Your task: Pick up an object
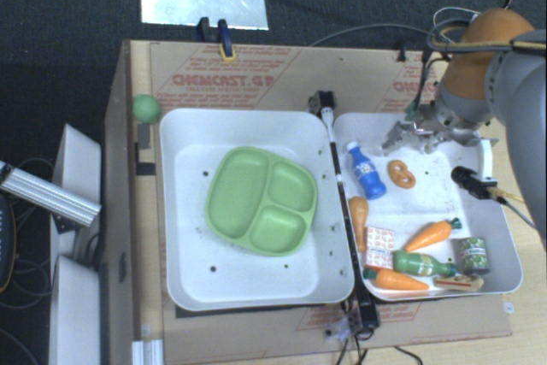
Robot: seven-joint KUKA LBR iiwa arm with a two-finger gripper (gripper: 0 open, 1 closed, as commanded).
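Clutter sits almost wholly in the right bin [511,256], which suggests it serves as the pick source, while the left bin [184,209] carries one thing, a pale green divided tray [261,201] of smooth moulded plastic with rounded compartments. The gripper [420,135] hangs over the far edge of the right bin, low enough to read as lining up a grasp; its metal fingers look splayed apart with nothing between them, though their tips are small and hard to read. Nearest candidates lie just beside it: a twisted brown pretzel [401,174] and a glossy blue bottle [366,171] with a white cap, lying on its side. Toward the bin's near edge crowd two tapered orange carrots [430,235], a green bottle [420,264], a small squat can [471,253] and a red-and-white patterned packet [379,240]. A green ball [146,108] rests on the bench by the left bin's far corner.
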